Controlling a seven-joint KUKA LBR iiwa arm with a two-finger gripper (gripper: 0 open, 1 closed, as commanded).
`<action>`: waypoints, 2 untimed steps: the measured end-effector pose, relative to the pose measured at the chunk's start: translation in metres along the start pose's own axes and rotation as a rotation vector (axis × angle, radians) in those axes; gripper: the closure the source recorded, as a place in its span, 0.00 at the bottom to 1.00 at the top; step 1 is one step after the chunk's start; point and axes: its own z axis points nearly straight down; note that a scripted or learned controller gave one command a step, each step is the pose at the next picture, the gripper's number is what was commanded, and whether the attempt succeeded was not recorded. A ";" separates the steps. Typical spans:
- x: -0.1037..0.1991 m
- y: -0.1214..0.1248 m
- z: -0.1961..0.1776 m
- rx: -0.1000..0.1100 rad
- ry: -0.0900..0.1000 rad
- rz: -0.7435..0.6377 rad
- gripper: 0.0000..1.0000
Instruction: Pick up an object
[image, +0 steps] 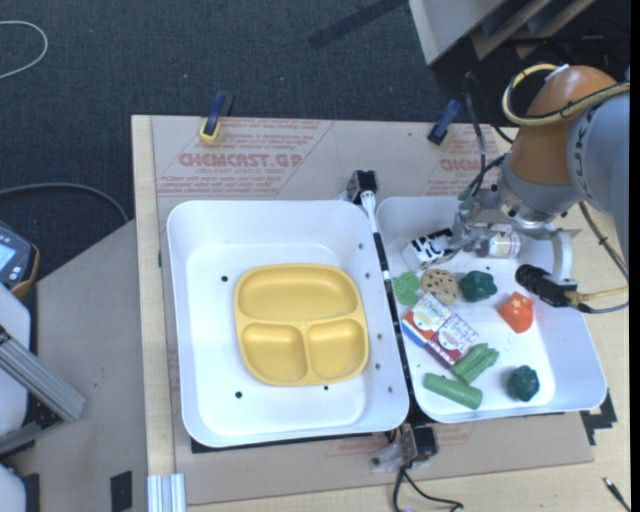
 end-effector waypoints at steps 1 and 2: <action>-0.008 0.005 -0.047 0.015 -0.001 -0.002 1.00; -0.008 0.008 -0.101 0.012 0.000 -0.002 1.00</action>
